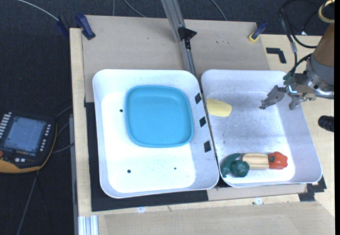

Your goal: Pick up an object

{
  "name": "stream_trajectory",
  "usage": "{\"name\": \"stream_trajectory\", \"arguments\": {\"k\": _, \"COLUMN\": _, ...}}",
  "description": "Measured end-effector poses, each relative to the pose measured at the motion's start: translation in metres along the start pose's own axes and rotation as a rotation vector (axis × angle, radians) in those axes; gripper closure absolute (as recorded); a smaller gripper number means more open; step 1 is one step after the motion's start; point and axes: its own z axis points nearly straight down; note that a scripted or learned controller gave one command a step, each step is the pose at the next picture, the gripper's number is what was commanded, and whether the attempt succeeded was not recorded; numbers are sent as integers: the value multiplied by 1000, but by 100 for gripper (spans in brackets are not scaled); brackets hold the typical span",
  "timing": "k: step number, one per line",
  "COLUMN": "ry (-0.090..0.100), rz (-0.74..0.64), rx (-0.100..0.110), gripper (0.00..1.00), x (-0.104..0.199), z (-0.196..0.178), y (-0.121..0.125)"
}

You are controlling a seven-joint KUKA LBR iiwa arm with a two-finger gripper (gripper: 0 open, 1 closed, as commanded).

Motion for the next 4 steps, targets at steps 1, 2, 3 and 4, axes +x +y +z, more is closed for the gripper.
{"name": "stream_trajectory", "arguments": {"k": 1, "ry": 0, "rz": 0, "rx": 1, "gripper": 0, "x": 3, "z": 62, "y": -3}}
{"name": "stream_trajectory", "arguments": {"k": 2, "ry": -1, "rz": 0, "rx": -5, "gripper": 100, "x": 2, "z": 49, "y": -1}}
{"name": "stream_trajectory", "arguments": {"k": 3, "ry": -2, "rz": 0, "rx": -7, "gripper": 100, "x": 1, "z": 6, "y": 2}}
{"name": "stream_trajectory", "arguments": {"k": 4, "ry": -2, "rz": 0, "rx": -7, "gripper": 100, "x": 0, "z": -29, "y": 2}}
